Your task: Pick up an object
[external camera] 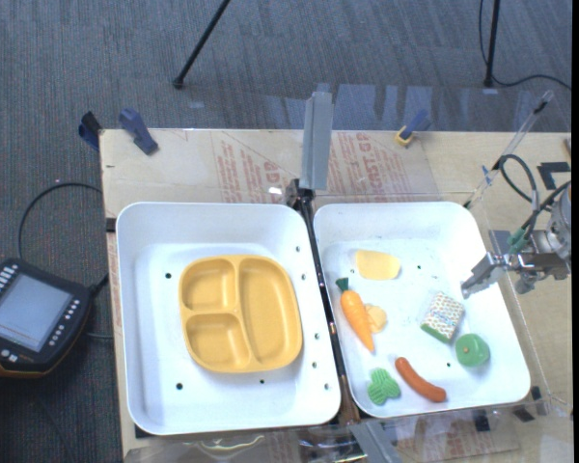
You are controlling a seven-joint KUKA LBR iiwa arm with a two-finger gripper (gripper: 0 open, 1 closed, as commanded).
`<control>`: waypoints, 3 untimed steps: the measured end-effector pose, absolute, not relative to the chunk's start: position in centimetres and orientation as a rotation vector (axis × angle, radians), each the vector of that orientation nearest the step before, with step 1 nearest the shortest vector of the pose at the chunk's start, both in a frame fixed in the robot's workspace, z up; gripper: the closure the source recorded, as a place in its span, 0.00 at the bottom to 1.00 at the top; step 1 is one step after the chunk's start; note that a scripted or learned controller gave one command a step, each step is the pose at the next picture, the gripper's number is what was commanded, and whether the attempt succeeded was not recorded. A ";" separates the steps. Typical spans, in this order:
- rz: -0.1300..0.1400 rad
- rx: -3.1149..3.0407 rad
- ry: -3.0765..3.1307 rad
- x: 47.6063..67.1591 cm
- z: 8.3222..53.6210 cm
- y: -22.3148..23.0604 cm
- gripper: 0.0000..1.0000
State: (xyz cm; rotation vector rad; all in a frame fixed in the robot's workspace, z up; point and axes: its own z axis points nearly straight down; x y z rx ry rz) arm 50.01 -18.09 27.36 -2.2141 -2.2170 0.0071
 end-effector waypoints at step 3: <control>-0.003 -2.174 -2.278 53.3 9.9 -16.0 1.00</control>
